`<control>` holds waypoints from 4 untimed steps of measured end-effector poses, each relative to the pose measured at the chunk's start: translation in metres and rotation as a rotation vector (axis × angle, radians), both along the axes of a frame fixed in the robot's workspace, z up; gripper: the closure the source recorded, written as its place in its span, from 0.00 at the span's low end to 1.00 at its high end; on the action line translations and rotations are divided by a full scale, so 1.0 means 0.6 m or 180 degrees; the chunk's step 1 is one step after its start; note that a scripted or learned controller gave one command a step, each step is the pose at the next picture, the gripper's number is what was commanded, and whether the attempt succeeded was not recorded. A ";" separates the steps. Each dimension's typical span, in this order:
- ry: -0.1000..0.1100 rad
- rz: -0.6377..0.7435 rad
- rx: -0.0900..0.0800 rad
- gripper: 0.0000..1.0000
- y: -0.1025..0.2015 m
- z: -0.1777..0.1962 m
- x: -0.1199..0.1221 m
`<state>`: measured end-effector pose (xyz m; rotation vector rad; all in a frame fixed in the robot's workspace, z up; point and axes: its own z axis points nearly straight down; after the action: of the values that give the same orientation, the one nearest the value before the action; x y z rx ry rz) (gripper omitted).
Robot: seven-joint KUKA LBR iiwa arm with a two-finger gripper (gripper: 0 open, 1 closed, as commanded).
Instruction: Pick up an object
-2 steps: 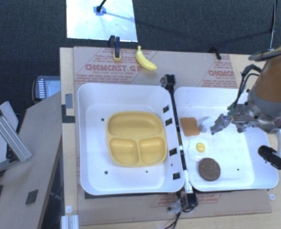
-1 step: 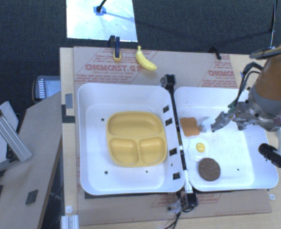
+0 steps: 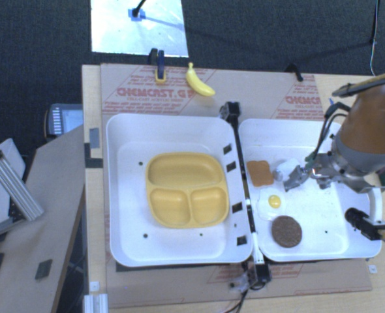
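Three small foods (image 3: 260,173) in right bin (image 3: 323,240), none elongated.

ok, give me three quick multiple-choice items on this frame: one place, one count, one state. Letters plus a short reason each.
1. Where is the yellow tray?
A. left bin
B. right bin
C. on the cardboard behind the bins

2. How many food items lie in the right bin?
A. one
B. three
C. six

3. How does the banana lie?
A. in the tray
B. between the gripper's fingers
C. loose on the cardboard, outside both bins

Key:
1 A, the tray sits in the middle of the left bin.
2 B, toast, egg and a brown patty.
3 C, it lies behind the left bin's far rim, far from the gripper, which is over the right bin.
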<state>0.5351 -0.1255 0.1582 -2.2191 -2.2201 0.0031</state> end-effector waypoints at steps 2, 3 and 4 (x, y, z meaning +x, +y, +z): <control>-0.0027 0.0001 -0.0003 0.00 0.012 -0.120 0.013; -0.0041 0.0004 0.0005 1.00 0.013 -0.099 0.016; -0.0029 0.0008 -0.0008 1.00 0.000 -0.021 0.022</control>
<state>0.5484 -0.1252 0.1453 -2.2221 -2.2286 -0.0044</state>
